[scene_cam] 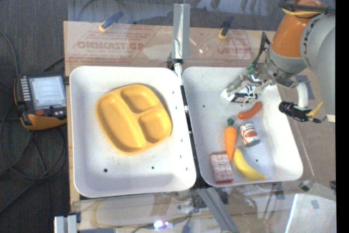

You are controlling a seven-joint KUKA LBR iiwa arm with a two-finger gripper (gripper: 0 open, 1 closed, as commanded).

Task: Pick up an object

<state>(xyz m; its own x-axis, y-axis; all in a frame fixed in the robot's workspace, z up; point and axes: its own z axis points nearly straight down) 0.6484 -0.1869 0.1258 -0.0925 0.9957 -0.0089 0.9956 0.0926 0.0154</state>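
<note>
we log two white bins side by side. left bin [82, 133]: one yellow divided tray [134, 116], three compartments, lying near its middle. right bin [283, 161]: six small items. a black-and-white carton [241, 94] at the bin's 12 o'clock, its print too small for us to read; an orange sausage [250, 111] just below it; a carrot [230, 139] at centre, green top up; a small can [250, 133] with a red-and-white label, unreadable, just beside the carrot at 3 o'clock; a pink packet [221, 166] at 7 o'clock; a banana [248, 166] at 6 o'clock. behind the bins, a board [109, 46] carries mirrored red lettering we cannot read. the gripper [252, 77] sits right at the carton's upper edge; whether its jaws are apart or together, we cannot tell.
</note>
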